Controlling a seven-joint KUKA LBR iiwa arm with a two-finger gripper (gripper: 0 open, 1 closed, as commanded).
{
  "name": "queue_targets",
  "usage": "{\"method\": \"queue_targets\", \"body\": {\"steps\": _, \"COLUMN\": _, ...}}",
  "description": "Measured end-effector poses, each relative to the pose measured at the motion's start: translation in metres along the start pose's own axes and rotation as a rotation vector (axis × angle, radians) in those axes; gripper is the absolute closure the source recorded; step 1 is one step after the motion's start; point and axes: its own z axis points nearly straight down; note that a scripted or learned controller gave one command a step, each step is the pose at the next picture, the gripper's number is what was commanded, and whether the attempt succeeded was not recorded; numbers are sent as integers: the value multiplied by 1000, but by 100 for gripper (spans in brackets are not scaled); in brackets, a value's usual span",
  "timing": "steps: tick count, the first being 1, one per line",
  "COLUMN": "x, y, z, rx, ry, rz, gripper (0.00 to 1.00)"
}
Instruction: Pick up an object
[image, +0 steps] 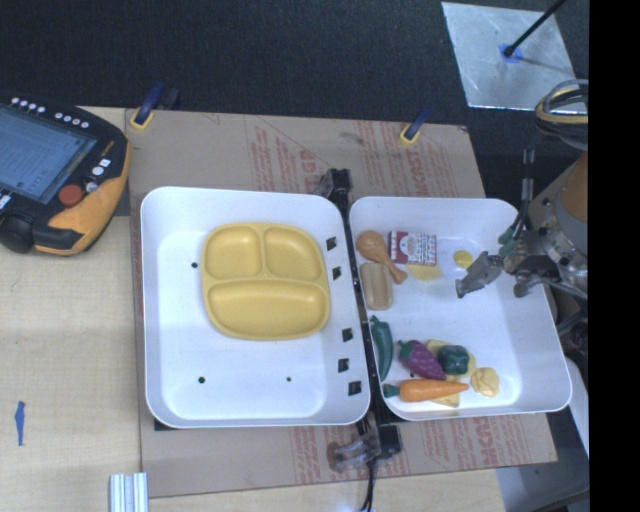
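Pincer (497, 276) over right shallow white bin (530, 330), fingers apart, nothing between them; small yellow toy piece (462, 259) just left.

I can read no text: red print on the cardboard sheet (300, 140) and small carton (412, 247) stays illegible.

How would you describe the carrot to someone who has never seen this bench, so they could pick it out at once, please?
Look at the right-hand white bin, not the one with the yellow divided tray. Along its near edge lies a cluster of toy food; the carrot lies flat at the front of that cluster. It is the only long orange piece, lying just in front of the purple grapes and left of a small pale yellow item.
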Motion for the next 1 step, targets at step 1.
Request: {"method": "queue_targets", "body": {"steps": 1, "x": 35, "y": 58, "z": 95, "rx": 2, "ry": 0, "rz": -5, "gripper": 0}}
